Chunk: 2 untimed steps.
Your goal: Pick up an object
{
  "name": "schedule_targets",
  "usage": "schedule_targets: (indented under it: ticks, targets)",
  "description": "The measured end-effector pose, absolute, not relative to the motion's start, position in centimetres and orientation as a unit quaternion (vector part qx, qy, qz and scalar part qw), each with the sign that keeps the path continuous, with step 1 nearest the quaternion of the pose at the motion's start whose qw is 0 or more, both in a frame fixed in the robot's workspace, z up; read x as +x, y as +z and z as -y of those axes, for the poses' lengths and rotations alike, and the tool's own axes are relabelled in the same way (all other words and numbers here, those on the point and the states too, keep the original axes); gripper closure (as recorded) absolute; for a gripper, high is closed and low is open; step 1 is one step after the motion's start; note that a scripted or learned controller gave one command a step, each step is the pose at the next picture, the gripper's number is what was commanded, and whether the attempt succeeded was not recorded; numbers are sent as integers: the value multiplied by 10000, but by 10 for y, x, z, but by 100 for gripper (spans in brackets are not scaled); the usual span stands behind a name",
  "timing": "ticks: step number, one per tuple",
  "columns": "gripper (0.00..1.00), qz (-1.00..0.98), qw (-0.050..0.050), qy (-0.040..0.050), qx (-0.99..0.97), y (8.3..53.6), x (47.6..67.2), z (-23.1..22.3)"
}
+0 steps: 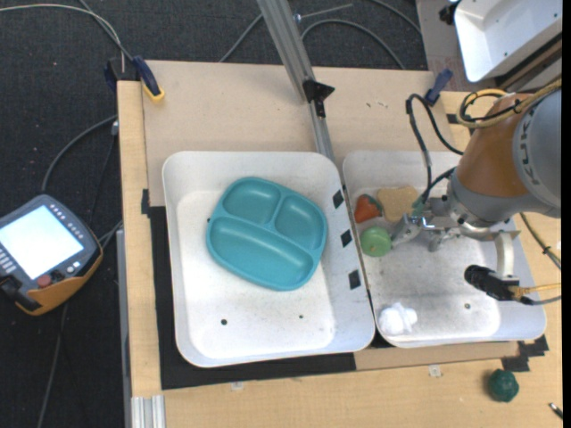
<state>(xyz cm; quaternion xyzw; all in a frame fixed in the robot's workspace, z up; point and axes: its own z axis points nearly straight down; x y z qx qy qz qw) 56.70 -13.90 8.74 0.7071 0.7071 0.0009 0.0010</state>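
The right bin [446, 324] holds a green ball [376, 241], a red-orange object [367, 209], a tan block [398, 200] and a small white object [398, 318]. My gripper [417, 226] is low in this bin, just right of the green ball and below the tan block. Nothing is visibly held in it. The grey arm with its orange band [491, 150] comes in from the right above the bin.
The left bin [192, 328] holds a teal divided plate [267, 232]. A metal pole [290, 38] slants down to the gap between the bins. A dark green ball [502, 384] lies on the bench at the front right. A handheld screen [40, 252] sits off to the left.
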Motion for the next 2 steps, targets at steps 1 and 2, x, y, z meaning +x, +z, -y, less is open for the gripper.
schedule_targets:
  ticks: [1, 2]
  targets:
    - [100, -7069, 34, 20, 7073, 100, 568, 140]
    - [100, -7076, 34, 22, 7066, 164, 575, 141]
